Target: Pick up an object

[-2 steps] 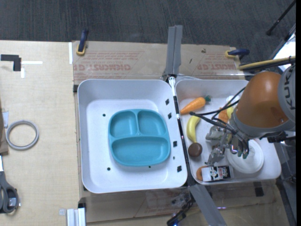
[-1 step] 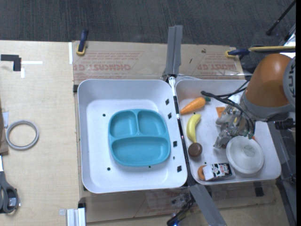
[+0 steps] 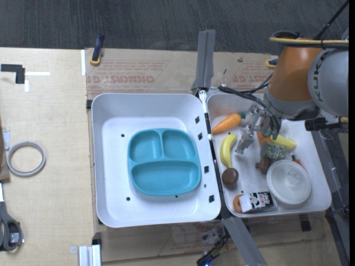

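Note:
My gripper (image 3: 250,137) hangs over the middle of the right bin (image 3: 319,204), below the arm's orange band. Just to its left lie a yellow banana (image 3: 226,149) and an orange carrot (image 3: 227,123). A brown round fruit (image 3: 229,175) sits near the bin's left wall. To the gripper's right are a yellow-green item (image 3: 280,143) and a small brown object (image 3: 264,163). A white bowl (image 3: 288,180) stands at the bin's lower right, and a black-and-white packet (image 3: 259,200) lies by the front wall with an orange piece (image 3: 238,203) beside it. I see nothing held by the gripper.
The left bin (image 3: 108,165) holds a teal divided plate (image 3: 165,161). A grey divider post (image 3: 205,60) rises between the bins at the back. A grey tape ring (image 3: 25,158) and scissors (image 3: 10,231) lie on the wooden bench at the left.

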Controlling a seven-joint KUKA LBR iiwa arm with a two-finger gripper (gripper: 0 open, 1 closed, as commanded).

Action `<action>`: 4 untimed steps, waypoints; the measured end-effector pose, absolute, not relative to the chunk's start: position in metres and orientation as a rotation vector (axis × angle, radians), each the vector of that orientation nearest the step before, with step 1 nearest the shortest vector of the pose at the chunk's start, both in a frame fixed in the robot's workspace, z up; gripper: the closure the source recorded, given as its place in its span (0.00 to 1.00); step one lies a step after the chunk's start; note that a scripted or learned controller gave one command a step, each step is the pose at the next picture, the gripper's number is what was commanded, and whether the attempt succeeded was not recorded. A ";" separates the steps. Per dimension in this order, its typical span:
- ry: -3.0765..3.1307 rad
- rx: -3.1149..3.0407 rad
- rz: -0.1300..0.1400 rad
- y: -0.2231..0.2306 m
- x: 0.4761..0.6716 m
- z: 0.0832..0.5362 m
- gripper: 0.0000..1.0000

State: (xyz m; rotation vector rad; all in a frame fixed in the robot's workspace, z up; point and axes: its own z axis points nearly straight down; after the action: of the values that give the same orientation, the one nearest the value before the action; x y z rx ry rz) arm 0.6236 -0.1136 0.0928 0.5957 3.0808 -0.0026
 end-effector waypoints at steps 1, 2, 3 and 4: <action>3.073 0.626 -0.002 -0.203 0.608 0.118 0.00; 3.066 0.673 0.001 -0.128 0.628 0.092 0.00; 3.024 0.850 0.000 -0.134 0.548 0.092 0.00; 2.960 1.103 -0.013 -0.112 0.646 0.088 0.00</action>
State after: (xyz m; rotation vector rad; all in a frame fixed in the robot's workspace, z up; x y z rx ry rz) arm 0.6457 -0.1119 0.0883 1.1028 2.9602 -0.0126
